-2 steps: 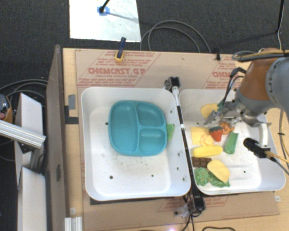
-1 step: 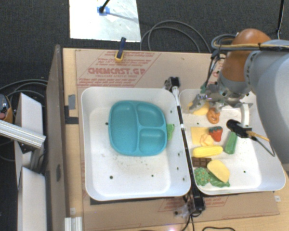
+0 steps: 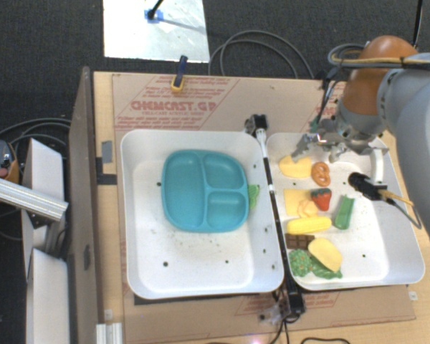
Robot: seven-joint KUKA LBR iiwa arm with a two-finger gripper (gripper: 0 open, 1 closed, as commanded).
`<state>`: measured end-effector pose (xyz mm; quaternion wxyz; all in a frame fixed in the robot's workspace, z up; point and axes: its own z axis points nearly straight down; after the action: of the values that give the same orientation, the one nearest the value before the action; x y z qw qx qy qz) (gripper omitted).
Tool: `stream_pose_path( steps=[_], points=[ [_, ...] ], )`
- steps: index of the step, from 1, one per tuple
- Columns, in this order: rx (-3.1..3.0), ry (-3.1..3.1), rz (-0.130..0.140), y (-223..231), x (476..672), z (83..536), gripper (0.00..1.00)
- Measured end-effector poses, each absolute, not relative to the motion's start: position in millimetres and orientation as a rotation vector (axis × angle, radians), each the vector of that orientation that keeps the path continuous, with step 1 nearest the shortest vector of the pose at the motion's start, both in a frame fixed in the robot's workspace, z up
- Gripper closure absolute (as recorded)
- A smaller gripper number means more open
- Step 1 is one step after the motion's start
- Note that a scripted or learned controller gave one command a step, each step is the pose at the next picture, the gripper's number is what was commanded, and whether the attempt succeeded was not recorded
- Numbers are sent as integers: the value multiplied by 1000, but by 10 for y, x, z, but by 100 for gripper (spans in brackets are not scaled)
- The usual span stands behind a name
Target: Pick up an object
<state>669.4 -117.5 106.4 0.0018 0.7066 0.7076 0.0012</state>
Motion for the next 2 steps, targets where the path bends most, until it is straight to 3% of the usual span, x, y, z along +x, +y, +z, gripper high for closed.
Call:
stream_pose_path(
  steps=[1,2],
  points=[
    [2225,2223,-4,-1299,6175,828,0],
    [2222,2222,-1,-1233,5907,841,0]
  ],
)
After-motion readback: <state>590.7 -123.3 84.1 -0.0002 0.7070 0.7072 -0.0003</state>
